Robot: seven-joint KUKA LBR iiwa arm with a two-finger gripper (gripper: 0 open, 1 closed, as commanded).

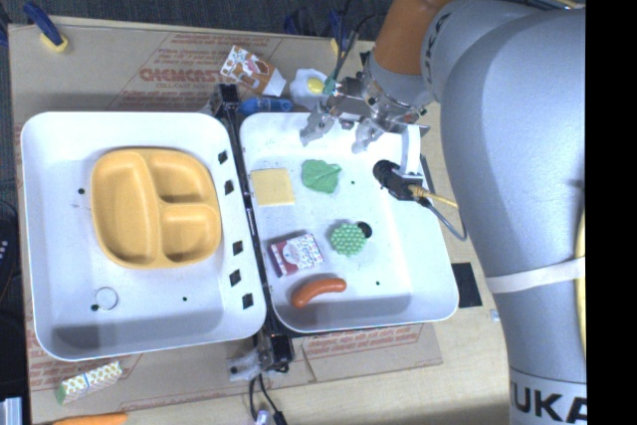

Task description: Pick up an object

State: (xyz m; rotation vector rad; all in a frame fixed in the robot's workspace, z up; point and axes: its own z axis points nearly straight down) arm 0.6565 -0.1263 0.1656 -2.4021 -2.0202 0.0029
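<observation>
A single fixed camera looks down at a slant on the bench, taking in both white bins side by side: the left bin (40, 214) and the right bin (423, 259). The grey arm (518, 144) enters from the frame's right, looming large and near the lens, with cardboard (149, 65) underneath.

1. The right bin (430, 286) lies just right of the left bin (40, 214), rims touching.
2. In the left bin lies a divided tray (154, 206).
3. In the right bin, left to right near its middle: cheese slice (273, 186), leaf (320, 175).
4. Before the leaf lies a ball (346, 239); left of that a small packet (296, 254), perhaps a carton; foremost, a sausage (318, 290).
5. The gripper (343, 137) hangs over the bin's far end, behind the leaf.
</observation>
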